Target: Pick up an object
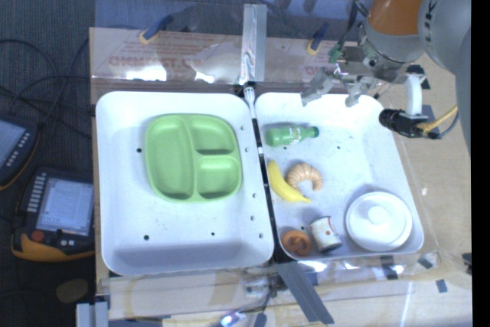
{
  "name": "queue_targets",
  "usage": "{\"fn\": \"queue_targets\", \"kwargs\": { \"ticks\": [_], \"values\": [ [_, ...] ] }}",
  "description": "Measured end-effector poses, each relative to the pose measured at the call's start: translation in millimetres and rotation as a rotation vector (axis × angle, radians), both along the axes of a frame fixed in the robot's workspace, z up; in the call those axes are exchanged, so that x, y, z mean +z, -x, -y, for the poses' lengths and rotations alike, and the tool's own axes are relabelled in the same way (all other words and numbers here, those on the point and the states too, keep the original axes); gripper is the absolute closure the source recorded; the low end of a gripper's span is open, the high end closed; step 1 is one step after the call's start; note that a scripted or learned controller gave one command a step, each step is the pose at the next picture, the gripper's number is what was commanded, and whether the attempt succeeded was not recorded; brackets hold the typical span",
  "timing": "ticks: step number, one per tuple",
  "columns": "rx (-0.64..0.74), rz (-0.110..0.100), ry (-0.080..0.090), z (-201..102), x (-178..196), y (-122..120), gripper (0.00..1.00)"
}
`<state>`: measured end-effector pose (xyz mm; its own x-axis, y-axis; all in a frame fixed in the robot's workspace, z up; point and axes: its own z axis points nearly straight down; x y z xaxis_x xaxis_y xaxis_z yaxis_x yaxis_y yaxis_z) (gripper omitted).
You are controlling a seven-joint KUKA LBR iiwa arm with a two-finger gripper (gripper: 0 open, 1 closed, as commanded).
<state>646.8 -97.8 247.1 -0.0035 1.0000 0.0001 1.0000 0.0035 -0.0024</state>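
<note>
The right bin (383, 142) holds a green bottle (289, 135) lying on its side, a yellow banana (283, 184), a tan croissant (305, 174), an orange round fruit (297, 242), a small white cup with red marks (326, 233) and a white bowl turned over (377, 220). My gripper (334, 90) hangs above the bin's far edge, up and to the right of the green bottle. Its two fingers are spread apart with nothing between them.
The left bin (122, 241) holds a green divided plate (193, 156). A clear divider (251, 50) stands at the back between the bins. A handheld controller (53, 214) and cables lie on the floor at the left.
</note>
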Motion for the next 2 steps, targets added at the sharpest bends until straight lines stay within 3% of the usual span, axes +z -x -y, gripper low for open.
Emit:
{"fn": "queue_targets", "kwargs": {
  "ticks": [1,2],
  "values": [
    [-0.272,-0.002,0.001,-4.5,-84.9,-20.7,0.00],
    [-0.219,-0.001,0.001,5.0,-104.5,63.7,0.00]
  ]
}}
